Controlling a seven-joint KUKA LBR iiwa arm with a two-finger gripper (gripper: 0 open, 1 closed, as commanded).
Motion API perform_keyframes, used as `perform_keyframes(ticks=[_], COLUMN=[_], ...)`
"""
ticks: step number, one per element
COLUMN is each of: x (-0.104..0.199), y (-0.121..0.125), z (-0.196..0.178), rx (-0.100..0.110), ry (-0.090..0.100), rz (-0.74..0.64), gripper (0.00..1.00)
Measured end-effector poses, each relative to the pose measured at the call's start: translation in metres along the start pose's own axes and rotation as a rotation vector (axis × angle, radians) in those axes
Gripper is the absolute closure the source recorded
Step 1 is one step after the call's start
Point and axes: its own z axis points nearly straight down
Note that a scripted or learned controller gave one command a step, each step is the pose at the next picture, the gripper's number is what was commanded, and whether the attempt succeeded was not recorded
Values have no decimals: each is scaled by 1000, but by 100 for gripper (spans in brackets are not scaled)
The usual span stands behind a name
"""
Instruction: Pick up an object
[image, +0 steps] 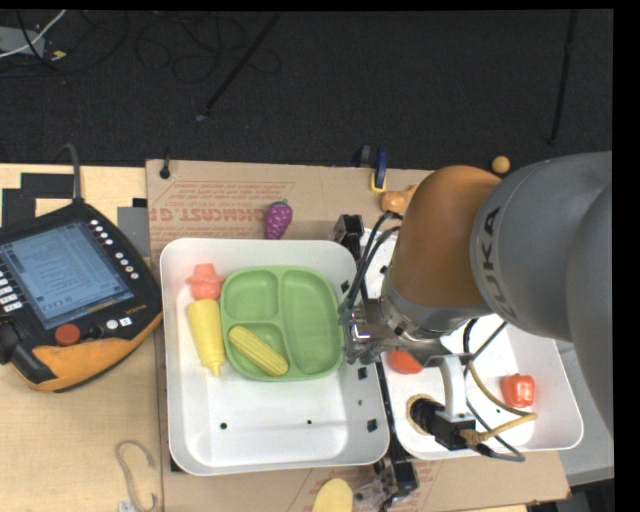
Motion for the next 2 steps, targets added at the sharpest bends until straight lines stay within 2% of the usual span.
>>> perform_keyframes(ticks=[1, 2], x=[-6, 3], y=[-9, 3], z=[-12, -3], rx=[-3, -2], ry=[0, -1], rz=[-2, 1], gripper=[100, 100])
